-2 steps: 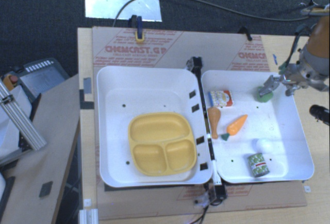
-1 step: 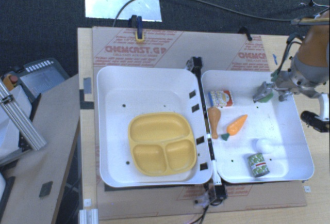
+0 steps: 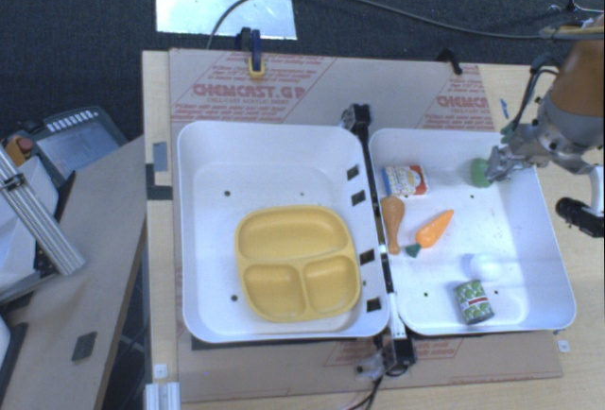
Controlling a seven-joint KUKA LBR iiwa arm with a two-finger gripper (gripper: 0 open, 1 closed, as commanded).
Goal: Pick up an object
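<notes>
Bench (image 3: 312,77): brown board with red "CHEMCAST" lettering, carrying two shallow white bins side by side.

Left bin (image 3: 203,210): holds a yellow divided tray (image 3: 298,262), three compartments, sitting toward the near right corner, flat.

Right bin (image 3: 539,238): holds all the small items.

Arm (image 3: 577,96): enters from the right, orange band visible above the wrist, over the far right corner of the right bin. Gripper (image 3: 499,162) sits low at the bin's far right, just beside a green round object (image 3: 480,173), on that object's right. Cannot tell finger opening from this angle (grey hardware blurs together), and cannot tell whether anything is gripped; the green object looks to be at the tip, contact unclear.

Items in the right bin, largest to smallest:
- Orange carrot (image 3: 434,229), mid-bin, tilted, green end pointing near-left.
- Tan-orange elongated piece (image 3: 391,221), along the left wall, roughly upright in the frame, near the carrot but apart.
- Small packet (image 3: 405,179), white with red and blue print, far left of the bin, just beyond the tan piece.
- Green-labelled can (image 3: 474,301), lying near the bin's near edge, right of centre.
- White round object (image 3: 484,264), just beyond the can, hard to make out against the white floor.

Black clips (image 3: 357,117) at the seam between the bins.
</notes>
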